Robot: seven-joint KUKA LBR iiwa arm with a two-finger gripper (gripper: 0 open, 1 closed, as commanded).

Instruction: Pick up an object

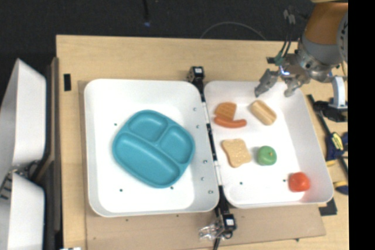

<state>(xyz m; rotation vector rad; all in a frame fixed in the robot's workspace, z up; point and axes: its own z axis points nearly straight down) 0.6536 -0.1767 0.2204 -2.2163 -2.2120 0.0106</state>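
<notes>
The red tomato [299, 182] lies in the right bin's [304, 120] front corner. The gripper [277, 86] hangs with its fingers spread wide over the back edge, holding nothing, just behind the bread roll [263, 112]. Coming straight down, one finger could hit the bin's wall or push the roll away.

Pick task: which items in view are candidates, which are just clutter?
Candidates, right bin:
bread roll
hot dog
toast slice
green apple
red tomato
The open gripper hovers above them.

Clutter:
blue divided plate in left bin
tools at bench's right edge
</notes>
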